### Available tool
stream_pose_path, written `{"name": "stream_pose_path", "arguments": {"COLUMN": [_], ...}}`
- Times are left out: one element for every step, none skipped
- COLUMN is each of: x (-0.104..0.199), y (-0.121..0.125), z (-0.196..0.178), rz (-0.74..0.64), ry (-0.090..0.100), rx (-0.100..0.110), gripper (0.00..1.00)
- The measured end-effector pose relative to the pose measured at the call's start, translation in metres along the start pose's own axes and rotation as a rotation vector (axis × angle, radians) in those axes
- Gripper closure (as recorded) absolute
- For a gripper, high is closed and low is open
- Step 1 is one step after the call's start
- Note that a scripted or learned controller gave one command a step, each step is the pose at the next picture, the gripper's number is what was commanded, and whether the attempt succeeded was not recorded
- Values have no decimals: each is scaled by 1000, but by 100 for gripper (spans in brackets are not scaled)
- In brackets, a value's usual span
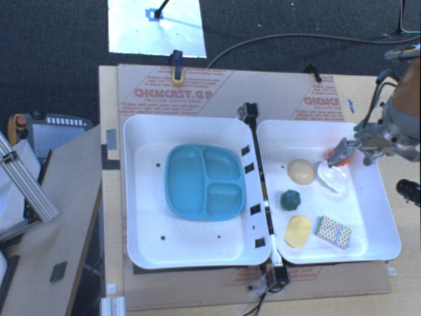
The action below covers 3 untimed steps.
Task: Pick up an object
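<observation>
End effector (342, 153) over right bin (378, 242), grip unclear, above white object (332, 178), tan ball (301, 172) beside.

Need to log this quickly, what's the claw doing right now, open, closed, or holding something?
Claw: cannot be told; it hangs over the white object in the right bin, with nothing visibly gripped.

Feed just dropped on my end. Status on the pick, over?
Gripper low over right bin, nothing seen held. White object right beneath it. Beige ball close alongside.
</observation>
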State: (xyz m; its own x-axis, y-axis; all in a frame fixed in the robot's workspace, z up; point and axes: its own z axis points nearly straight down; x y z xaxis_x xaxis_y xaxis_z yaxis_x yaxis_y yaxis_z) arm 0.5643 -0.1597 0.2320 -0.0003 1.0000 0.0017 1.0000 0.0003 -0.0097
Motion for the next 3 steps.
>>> {"name": "stream_pose_path", "arguments": {"x": [0,1,1], "y": [2,-6,2], "z": [-6,41,86], "rz": [-3,-1,-1], "ry": [-2,-1,-1], "rx": [-11,-8,-7], "gripper": [0,0,0]}}
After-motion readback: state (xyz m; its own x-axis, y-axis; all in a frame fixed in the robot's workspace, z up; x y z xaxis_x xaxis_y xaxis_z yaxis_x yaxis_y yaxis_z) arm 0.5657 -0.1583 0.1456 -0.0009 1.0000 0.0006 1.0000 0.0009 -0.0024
